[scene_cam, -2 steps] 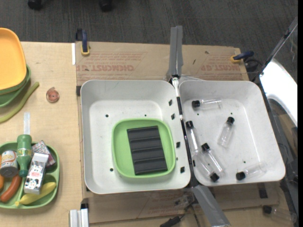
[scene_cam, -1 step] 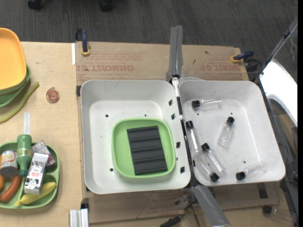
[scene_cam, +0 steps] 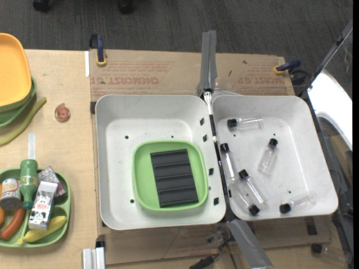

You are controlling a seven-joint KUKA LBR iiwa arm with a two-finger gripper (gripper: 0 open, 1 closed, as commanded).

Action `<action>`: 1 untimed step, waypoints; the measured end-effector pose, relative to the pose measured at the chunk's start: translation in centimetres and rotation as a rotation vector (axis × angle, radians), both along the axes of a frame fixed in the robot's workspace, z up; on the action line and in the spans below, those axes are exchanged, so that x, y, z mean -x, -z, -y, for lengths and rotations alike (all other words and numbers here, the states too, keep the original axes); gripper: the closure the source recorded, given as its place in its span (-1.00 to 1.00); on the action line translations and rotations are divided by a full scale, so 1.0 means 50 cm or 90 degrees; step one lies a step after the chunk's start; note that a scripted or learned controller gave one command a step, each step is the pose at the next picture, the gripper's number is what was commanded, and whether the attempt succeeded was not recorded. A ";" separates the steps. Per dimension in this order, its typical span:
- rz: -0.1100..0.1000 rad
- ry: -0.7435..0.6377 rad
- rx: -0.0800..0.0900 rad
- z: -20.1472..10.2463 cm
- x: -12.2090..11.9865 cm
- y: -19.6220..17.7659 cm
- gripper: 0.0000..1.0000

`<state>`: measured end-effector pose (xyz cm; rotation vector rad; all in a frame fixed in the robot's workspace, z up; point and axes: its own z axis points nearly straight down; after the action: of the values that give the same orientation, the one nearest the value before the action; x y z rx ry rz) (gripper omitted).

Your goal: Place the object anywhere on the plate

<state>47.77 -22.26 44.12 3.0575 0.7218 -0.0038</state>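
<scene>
On the right side of the bench, where the arm would reach in, nothing lets me tell how far open the pincer is or whether it has hold of anything.

Nearest that side is the shallow white right-hand bin point(scene_cam: 314, 150), which holds about six small clear plastic vials with black caps point(scene_cam: 268, 154). One lies along the far edge, one stands apart near the middle with its long axis running far to near at a slight slant, one hugs the left wall, and the others lie near the near edge, one of them towards the near right corner. I judge one of these to be the task's object, though the task does not say which. The middle vial is clear of its neighbours and looks the easiest to take, with the jaws closing across its narrow width.

Across the shared wall, the shallow white left-hand bin point(scene_cam: 112, 150) carries the square green plastic plate point(scene_cam: 143, 175), set towards its near edge. So the coming move turns on a carry leftward over that wall. A dark grey ribbed rectangular block point(scene_cam: 174, 177) already covers most of the plate's floor, leaving only a green border.

The vials' clear bodies fade into the white floor. Near the near edge two of them overlap, and I cannot tell which cap belongs to which.
</scene>
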 end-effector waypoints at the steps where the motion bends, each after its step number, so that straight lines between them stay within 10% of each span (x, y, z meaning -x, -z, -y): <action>1: 0.000 0.074 0.001 -0.001 0.000 0.000 -1.00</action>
<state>47.79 -22.23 44.11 3.0938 0.5422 -0.0044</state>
